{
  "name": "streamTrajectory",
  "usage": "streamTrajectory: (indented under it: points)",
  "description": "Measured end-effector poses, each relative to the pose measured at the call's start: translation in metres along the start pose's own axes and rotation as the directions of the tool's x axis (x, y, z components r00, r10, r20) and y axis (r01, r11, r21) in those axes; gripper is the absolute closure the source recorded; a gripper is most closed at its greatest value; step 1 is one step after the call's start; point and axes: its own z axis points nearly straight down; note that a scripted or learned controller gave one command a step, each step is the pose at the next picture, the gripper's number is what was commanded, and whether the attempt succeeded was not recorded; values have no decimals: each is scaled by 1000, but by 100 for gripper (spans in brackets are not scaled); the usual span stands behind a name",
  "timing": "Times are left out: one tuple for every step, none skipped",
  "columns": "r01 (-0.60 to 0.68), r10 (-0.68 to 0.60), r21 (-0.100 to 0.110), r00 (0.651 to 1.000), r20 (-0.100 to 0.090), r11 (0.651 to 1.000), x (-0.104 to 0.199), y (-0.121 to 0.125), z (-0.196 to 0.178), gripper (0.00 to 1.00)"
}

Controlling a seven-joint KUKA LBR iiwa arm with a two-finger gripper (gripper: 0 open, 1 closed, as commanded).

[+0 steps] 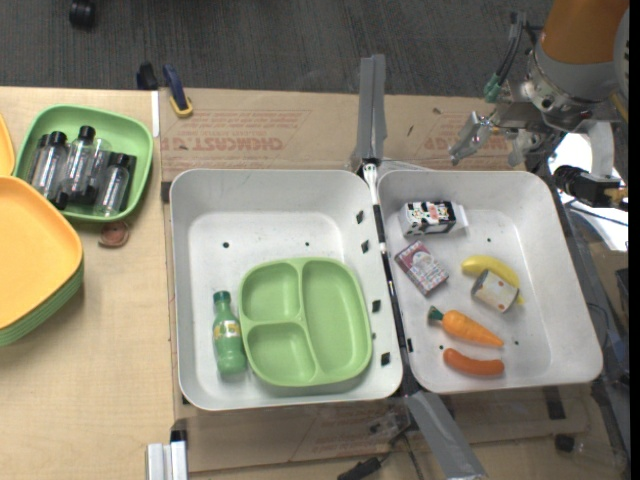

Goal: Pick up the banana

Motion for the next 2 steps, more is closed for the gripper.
streamTrajectory:
  points:
    - [-211,211,0,978,0,978,-43,-16,66,0]
    - [-140,140,-1,990,-1,990,-101,-29,193,0]
